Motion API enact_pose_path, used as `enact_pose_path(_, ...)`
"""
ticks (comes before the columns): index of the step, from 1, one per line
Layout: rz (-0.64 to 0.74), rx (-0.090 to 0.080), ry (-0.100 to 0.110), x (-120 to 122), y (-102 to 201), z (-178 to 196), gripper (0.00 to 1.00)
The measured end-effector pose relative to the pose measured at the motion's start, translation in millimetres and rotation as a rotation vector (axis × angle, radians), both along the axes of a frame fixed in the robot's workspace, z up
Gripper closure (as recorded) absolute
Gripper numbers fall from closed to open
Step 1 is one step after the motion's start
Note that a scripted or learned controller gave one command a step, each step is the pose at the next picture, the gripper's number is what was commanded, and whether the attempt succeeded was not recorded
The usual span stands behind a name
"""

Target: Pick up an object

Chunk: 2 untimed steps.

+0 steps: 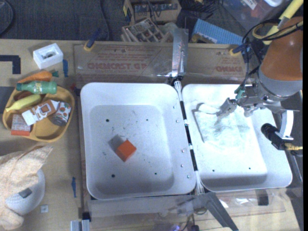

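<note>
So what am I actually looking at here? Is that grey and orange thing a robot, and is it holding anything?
Yes. One camera looks down at a slant on a bench with two shallow white bins. The grey and orange shape at the right is a robot arm; its gripper, a two-fingered hand, reaches over the right bin, above a crumpled clear sheet. I see nothing between its fingers, and the blur hides whether they are open. The left bin holds an orange block. Left of the bins, a yellow bowl holds toy groceries.

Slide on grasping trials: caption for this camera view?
Gripper over the right bin above a crumpled clear sheet; orange block in left bin.
</note>
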State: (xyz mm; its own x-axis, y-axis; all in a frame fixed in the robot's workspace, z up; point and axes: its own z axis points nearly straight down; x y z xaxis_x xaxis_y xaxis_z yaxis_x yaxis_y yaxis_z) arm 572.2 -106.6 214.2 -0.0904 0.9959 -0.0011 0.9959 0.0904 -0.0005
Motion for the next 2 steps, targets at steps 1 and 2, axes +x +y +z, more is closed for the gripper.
enact_pose_path(1, -0.082, 0.002, 0.005, 6, 8, -25, 0.0)
enact_pose_path(2, 0.157, 0.0, -0.002, 26, -7, 9, 0.0)
